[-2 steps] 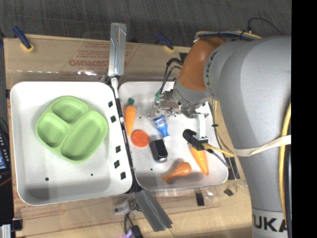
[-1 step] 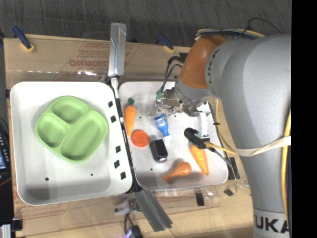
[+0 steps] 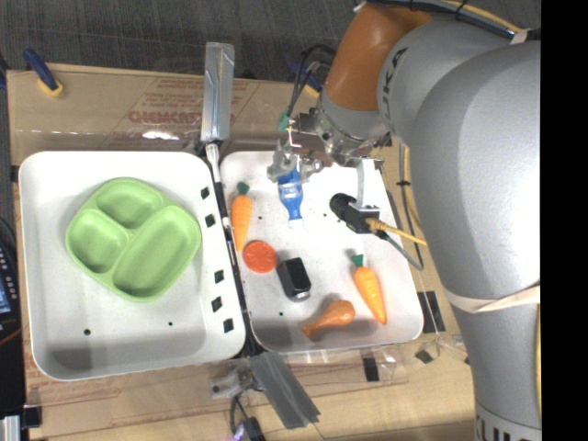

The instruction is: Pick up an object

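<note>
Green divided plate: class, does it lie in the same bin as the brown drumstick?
No, the green plate lies in one bin, and the drumstick lies in the other bin beside it.

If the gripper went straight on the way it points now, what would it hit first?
Probably the small blue object right at the tip of the gripper, in the right bin, then the bin floor. Depth is unclear from this slant; they may already touch.

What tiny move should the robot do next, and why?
Probably ease straight down a little. The gripper hangs right over the blue thing at the back of the right bin, nearer than the black block. I can't tell if it's held.
</note>
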Robot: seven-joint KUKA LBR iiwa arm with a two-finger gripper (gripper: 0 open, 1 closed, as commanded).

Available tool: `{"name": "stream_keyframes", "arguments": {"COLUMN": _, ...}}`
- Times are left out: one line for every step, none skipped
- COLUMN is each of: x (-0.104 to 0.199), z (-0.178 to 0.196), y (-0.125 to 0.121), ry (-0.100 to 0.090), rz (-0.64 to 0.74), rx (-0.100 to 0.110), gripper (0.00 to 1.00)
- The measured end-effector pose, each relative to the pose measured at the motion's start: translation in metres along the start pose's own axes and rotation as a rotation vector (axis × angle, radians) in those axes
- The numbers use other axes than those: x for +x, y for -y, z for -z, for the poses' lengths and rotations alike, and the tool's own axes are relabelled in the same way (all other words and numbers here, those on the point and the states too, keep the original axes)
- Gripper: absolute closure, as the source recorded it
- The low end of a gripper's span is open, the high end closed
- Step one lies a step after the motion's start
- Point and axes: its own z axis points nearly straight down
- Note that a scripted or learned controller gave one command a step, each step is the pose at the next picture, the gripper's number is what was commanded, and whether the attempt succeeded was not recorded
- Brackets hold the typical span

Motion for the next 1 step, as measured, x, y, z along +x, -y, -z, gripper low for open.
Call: {"name": "stream_keyframes", "arguments": {"x": -0.0007, "z": 0.1033, "y": 0.0313, "ry": 0.001, "rz": -0.009, "rx": -0.001, "gripper": 1.00}}
